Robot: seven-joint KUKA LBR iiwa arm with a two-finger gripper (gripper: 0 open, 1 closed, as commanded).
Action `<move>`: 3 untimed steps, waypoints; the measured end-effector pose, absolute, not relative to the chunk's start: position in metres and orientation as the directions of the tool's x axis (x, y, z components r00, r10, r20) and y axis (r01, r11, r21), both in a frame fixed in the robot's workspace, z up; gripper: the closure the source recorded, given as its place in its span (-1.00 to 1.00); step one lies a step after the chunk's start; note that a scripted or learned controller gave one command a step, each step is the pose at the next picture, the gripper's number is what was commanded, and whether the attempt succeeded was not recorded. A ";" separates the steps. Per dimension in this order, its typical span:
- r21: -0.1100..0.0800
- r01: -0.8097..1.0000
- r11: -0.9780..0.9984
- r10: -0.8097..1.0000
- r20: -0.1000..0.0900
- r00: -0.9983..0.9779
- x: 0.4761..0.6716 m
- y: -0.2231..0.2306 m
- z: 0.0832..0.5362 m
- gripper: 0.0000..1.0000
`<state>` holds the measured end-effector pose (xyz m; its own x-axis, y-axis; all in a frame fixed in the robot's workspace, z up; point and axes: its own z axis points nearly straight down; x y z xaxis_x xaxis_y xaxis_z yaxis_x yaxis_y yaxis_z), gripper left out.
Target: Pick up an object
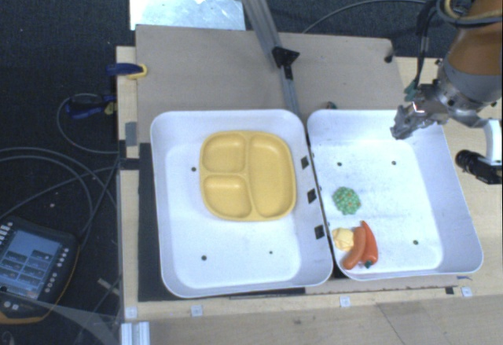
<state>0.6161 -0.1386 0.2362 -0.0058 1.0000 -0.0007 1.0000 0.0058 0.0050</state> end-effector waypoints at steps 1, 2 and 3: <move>0.002 1.000 0.010 1.000 0.002 -0.010 0.608 -0.088 0.242 1.00; 0.001 1.000 0.010 1.000 0.002 -0.010 0.591 -0.046 0.247 1.00; -0.001 1.000 0.011 1.000 0.003 -0.011 0.568 -0.002 0.250 1.00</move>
